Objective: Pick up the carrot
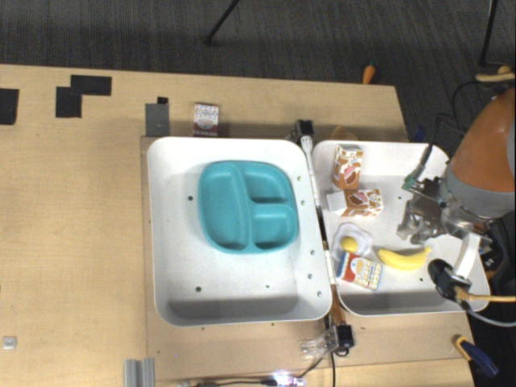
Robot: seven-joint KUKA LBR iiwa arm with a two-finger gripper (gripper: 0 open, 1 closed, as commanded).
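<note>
Over the right bin [391, 298] the gripper [415, 220] hangs just beside the banana [401, 257], its grip unreadable. The carrot is presumably hidden beneath, which would explain the low hover.

A teal divided plate [246, 205] lies in the middle of the left white bin [173, 297], and serves as the landmark. To its right, past the bin wall, the right white bin [387, 303] holds two brown-and-white cartons [348, 166] [363, 202], a banana [402, 257], and a small colourful box [359, 272] just beside a clear cup with something yellow [351, 240]. Beyond the plate, on the tabletop [72, 240], a small patterned cube [206, 118] stands near a grey block [157, 118].
</note>
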